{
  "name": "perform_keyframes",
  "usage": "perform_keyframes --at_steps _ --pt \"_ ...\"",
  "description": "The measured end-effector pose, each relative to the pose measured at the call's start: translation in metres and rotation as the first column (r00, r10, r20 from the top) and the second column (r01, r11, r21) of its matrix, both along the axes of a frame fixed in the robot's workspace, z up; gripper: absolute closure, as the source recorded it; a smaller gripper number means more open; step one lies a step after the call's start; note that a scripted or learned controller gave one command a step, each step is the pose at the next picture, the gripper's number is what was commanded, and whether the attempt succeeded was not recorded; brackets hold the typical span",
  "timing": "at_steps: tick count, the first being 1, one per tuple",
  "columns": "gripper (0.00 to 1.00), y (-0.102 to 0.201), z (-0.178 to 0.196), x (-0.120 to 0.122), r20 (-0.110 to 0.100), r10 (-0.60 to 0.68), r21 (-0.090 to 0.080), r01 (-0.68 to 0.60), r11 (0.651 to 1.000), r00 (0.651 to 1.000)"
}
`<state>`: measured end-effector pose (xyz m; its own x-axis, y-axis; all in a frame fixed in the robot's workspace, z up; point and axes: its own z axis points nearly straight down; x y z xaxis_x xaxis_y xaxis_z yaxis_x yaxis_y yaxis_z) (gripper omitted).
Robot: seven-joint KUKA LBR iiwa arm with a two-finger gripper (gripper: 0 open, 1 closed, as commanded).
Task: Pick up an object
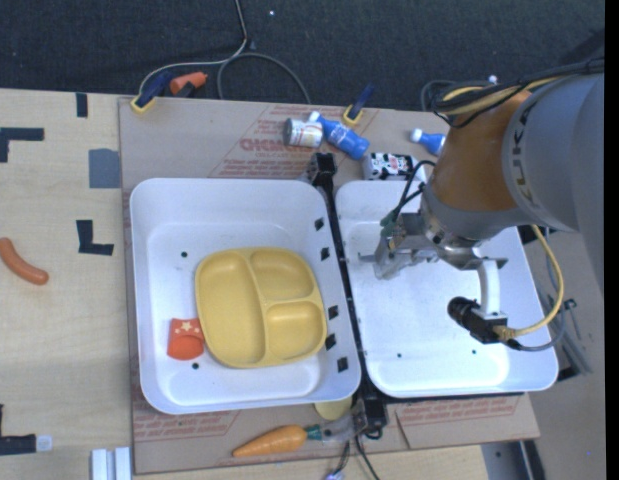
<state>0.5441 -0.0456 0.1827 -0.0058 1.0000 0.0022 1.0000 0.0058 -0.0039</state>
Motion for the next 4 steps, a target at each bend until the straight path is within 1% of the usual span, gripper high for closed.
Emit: perform_keyframes --at_steps 1,2,3,4 --pt "0.00 -0.004 0.001 0.000 0.002 -0.004 -0.002 0.004 1.000 1.000" --pt "0.00 -0.081 0.002 0.069 0.007 -0.009 -0.007 0.009 1.000 1.000" --pt "0.00 -0.049 -0.102 0.059 0.007 -0.003 -0.005 0.003 1.000 1.000" --pt "0.00 -0.080 -0.097 0.121 0.009 -0.004 -0.004 0.004 1.000 1.000"
